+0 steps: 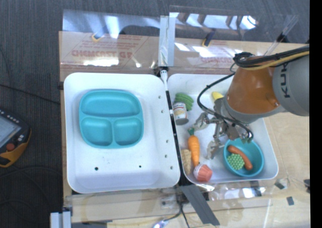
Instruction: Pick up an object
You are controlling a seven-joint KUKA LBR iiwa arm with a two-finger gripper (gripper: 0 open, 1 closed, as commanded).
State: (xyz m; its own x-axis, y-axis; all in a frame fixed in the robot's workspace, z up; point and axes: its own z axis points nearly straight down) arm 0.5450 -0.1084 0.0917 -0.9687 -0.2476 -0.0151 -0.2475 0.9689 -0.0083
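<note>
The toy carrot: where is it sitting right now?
The toy carrot lies in the right bin, near its left wall, between the small jar above and the red-and-white item below, left of the claw.

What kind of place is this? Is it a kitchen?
Probably a robot lab, not a kitchen: a grey arm reaches over two white bins on a bench, and the carrot and other food look like toys.

free: left white bin (75, 171) floor around teal 3-compartment plastic tray (110, 118) | crowded: right white bin (271, 151) | obstacles: orange toy carrot (194, 146), small labelled jar (179, 112), green toy vegetable (184, 99), blue bowl (256, 164)
</note>
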